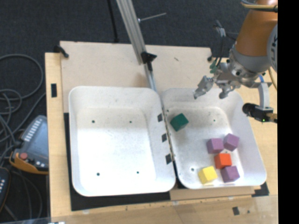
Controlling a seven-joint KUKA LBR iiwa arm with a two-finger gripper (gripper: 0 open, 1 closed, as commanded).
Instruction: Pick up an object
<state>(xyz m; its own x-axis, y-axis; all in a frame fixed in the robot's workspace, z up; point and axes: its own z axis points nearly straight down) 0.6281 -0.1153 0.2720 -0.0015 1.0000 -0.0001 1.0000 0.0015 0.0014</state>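
Dark grey carpet (187, 13) lies all around your bench (103, 64), and loose black cables (14, 97) curl on the floor at 9 o'clock. You can see a hand controller (30, 143) down there too, with an orange bottom edge. A silver metal rail (131, 27) leans up from the middle of the bench toward 12 o'clock.

You have 2 shallow white bins sitting side by side, and they touch in the middle. Look at the left bin (117, 139): its white floor shows 4 small dark dots.

Now look at the right bin (201, 111). It holds 6 blocks. A green block (179, 122) sits alone near the bin's 10 o'clock side, close to the wall shared with the other bin. The other 5 are bunched at the bin's 5 o'clock corner. You see 2 purple blocks up top, a left purple block (215, 145) and a right purple block (231, 142), and they touch each other. Just under them is an orange block (223, 160). A yellow block (208, 174) sits at 7 o'clock from the orange one. A third purple block (230, 173) sits right below the orange one.

Your arm (254, 31) comes in from 3 o'clock. The gripper (211, 89) hangs over the far rim of the right bin, at the bin's 12 o'clock. Its 2 fingers are spread apart, and nothing is between them. All the blocks rest on the bin floor, well apart from the claw.
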